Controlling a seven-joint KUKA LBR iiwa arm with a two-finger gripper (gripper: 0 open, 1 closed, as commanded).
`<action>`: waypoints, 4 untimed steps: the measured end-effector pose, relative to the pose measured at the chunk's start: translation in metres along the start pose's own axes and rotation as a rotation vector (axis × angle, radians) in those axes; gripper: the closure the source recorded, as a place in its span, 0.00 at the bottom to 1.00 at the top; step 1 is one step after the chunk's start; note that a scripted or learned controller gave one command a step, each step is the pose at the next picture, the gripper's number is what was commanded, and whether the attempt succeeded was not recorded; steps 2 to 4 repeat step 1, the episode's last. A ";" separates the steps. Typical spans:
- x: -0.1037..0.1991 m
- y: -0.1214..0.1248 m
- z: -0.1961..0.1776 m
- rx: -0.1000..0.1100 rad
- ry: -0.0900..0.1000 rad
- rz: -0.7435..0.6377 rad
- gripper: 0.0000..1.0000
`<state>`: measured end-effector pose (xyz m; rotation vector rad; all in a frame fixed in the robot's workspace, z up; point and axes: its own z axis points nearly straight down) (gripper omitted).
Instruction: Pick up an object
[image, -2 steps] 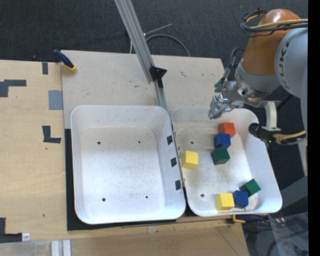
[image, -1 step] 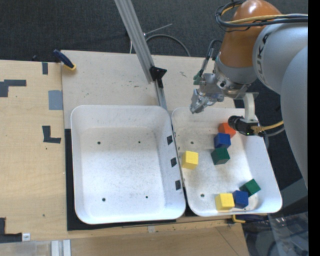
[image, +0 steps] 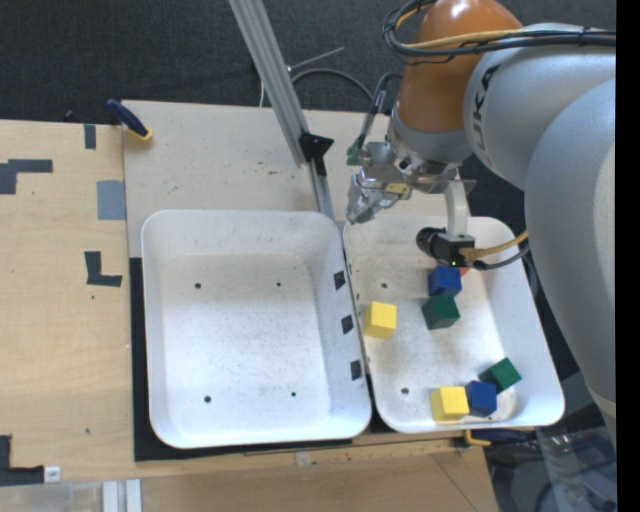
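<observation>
Reaching in: the arm (image: 520, 110) comes from the right, grey with an orange band above the wrist, and covers the far right corner of the scene.
Claw: the gripper (image: 362, 208) hangs over the far left corner of the right bin (image: 530, 300), close to the wall shared with the other bin; whether its fingers are spread or pressed together I cannot tell (they blur into one dark tip), and nothing shows between them.
Nearest thing: a yellow block (image: 380, 319) lies alone on the right bin's floor, near the shared wall, well apart from the gripper.
Middle pair: a blue block (image: 445, 281) and a dark green block (image: 440, 312) lie touching or nearly so, just beside a black fitting with an orange cable (image: 500, 250).
Near corner: a second yellow block (image: 450, 402), a second blue block (image: 481, 398) and a second green block (image: 504, 374) crowd together close to the right bin's near rim.
Open room: bare floor lies between the lone yellow block and the near-corner cluster.
Left bin: the left bin (image: 160, 300) is white and speckled.
Edges: a slanted metal rail (image: 285, 95) runs down to the far end of the shared wall, just beside the gripper.
</observation>
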<state>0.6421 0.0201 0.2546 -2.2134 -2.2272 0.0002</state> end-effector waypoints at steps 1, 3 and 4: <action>0.044 0.010 0.020 0.001 -0.001 0.002 1.00; 0.044 0.010 0.020 0.001 -0.001 0.002 1.00; 0.044 0.010 0.020 0.001 -0.001 0.002 1.00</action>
